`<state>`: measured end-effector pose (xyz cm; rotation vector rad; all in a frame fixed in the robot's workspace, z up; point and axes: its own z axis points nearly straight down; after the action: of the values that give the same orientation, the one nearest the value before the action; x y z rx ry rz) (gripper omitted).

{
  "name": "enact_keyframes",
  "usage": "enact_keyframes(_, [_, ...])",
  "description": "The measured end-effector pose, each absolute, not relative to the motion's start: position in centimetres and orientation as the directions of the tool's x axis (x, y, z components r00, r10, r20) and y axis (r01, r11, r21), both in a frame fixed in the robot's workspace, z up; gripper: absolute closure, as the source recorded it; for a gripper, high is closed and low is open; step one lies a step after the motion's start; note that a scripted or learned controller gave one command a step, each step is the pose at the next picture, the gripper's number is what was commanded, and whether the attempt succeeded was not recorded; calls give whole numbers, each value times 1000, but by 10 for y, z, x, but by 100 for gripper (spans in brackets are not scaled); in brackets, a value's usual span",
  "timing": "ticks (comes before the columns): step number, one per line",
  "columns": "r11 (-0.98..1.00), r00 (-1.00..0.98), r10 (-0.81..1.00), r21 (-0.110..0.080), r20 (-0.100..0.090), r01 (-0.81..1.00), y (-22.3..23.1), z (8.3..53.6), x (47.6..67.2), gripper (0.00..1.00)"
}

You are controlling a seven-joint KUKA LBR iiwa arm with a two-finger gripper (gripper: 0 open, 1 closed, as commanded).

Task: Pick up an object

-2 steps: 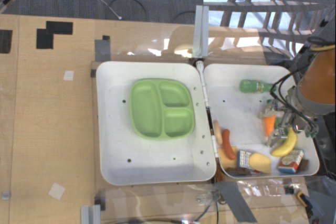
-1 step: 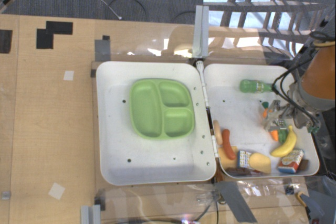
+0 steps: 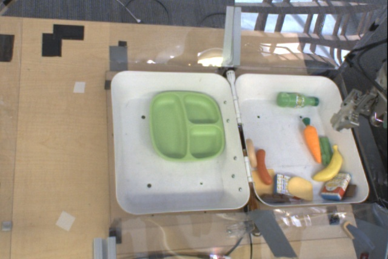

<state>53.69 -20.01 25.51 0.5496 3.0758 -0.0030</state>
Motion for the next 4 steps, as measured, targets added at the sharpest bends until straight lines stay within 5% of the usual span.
enact_keyframes(1, [515, -515, 857, 4, -4, 857, -192, 245, 489, 100])
enact_keyframes(2, [210, -210, 978, 6, -3, 978, -178, 281, 517, 100])
enact_keyframes(4, [229, -228, 974, 14, -10, 973, -177, 304, 520, 100])
